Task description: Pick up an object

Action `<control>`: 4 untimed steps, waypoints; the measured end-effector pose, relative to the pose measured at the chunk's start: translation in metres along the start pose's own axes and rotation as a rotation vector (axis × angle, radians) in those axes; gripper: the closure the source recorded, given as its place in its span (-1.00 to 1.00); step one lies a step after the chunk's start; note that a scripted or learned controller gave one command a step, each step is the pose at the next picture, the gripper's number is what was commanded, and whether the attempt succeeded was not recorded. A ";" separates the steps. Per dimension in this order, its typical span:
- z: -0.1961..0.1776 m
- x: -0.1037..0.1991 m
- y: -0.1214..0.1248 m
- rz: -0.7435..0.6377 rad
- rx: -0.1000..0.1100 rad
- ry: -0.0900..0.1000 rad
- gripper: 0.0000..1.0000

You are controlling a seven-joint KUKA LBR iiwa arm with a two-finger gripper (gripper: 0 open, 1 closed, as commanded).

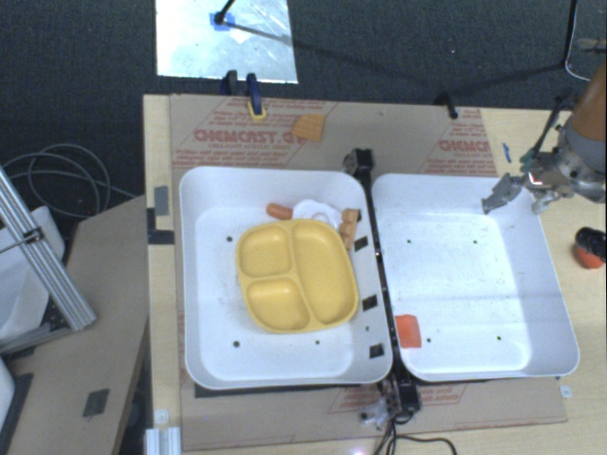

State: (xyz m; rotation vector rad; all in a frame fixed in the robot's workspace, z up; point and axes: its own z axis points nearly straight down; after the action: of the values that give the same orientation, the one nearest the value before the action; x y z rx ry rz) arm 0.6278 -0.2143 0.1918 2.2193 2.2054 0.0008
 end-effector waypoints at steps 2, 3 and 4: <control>-0.161 0.005 -0.016 -0.011 -0.011 0.001 1.00; -0.068 0.078 -0.032 -0.016 0.016 0.013 1.00; -0.066 0.152 -0.022 -0.018 0.007 0.012 1.00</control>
State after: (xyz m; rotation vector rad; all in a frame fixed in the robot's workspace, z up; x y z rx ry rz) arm 0.6066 -0.0617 0.2562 2.2092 2.2351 0.0060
